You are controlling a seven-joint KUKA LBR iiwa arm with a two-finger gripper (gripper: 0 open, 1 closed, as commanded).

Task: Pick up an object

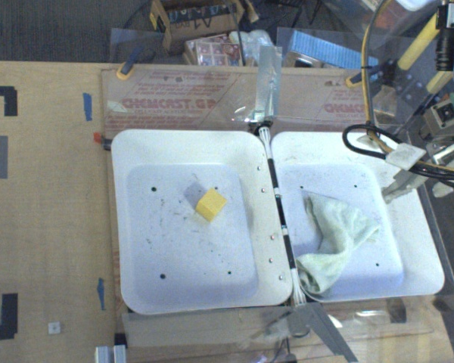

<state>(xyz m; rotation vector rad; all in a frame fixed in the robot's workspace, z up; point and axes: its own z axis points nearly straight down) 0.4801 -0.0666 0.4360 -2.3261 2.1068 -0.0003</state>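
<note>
Tool [397,190] sits at right bin's [416,278] right edge, off the objects; can't tell its state. Yellow block [210,204] lies near middle of left bin [136,278]. Crumpled cloth [333,240] lies in right bin, reaching its front-left corner.

Bench [45,203] with two white bins [189,293]

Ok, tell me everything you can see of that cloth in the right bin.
The cloth is a pale greenish-white rag, soft and crumpled. It lies in a loose diagonal heap on the floor of the right bin. Its lower end is bunched against the bin's left wall, near the divider. Nothing else touches it.
</note>
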